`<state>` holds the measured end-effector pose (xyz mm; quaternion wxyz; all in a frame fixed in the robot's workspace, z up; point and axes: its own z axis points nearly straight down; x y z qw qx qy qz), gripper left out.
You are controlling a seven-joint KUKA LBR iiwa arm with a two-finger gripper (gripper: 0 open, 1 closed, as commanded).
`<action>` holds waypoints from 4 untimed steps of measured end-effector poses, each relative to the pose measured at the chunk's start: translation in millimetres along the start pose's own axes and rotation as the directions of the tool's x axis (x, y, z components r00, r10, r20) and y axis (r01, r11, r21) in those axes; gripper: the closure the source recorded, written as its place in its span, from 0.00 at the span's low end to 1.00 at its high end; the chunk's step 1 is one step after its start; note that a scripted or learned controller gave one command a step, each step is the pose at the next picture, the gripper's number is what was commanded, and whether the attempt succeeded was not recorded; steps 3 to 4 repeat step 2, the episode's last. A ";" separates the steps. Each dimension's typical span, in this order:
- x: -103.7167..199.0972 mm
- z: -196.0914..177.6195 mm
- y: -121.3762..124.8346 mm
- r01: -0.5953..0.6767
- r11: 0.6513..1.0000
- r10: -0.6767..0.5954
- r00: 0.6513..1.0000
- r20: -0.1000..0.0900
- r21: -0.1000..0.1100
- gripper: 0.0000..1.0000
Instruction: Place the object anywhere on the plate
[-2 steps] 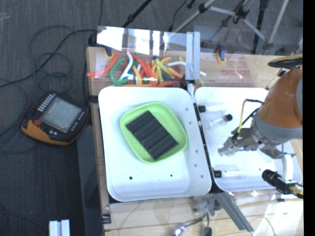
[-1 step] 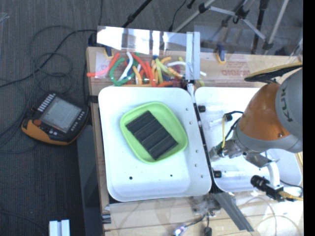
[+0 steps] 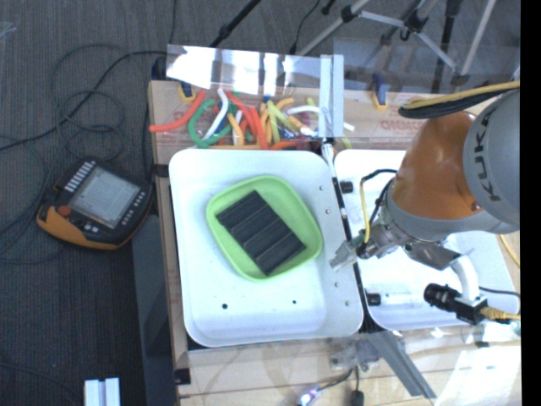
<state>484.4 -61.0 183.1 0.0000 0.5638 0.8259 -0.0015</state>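
A green plate (image 3: 297, 201) lies in the middle of the left white bin (image 3: 203, 303). A black ridged rectangular object (image 3: 260, 232) rests flat on the plate, turned diagonally and covering most of its centre. My gripper (image 3: 348, 254) hangs at the divide between the two bins, just right of the plate's right rim and apart from the black object. The grey arm with its orange band (image 3: 439, 172) stands above the right bin (image 3: 490, 252) and hides most of it.
A heap of coloured cables (image 3: 245, 121) lies behind the left bin under a shiny strip. A teach pendant (image 3: 95, 203) sits on the floor at left. A black cylindrical fitting (image 3: 448, 299) juts out over the right bin's front.
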 end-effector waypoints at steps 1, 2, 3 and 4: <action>61.7 0.2 23.3 0.254 0.967 -0.254 0.967 -0.004 -0.001 1.00; 61.7 0.2 23.3 0.254 0.967 -0.254 0.967 -0.004 -0.001 0.00; 61.7 0.2 23.3 0.254 0.967 -0.254 0.967 -0.004 -0.001 0.00; 61.7 0.2 23.3 0.254 0.967 -0.254 0.967 -0.004 -0.001 0.00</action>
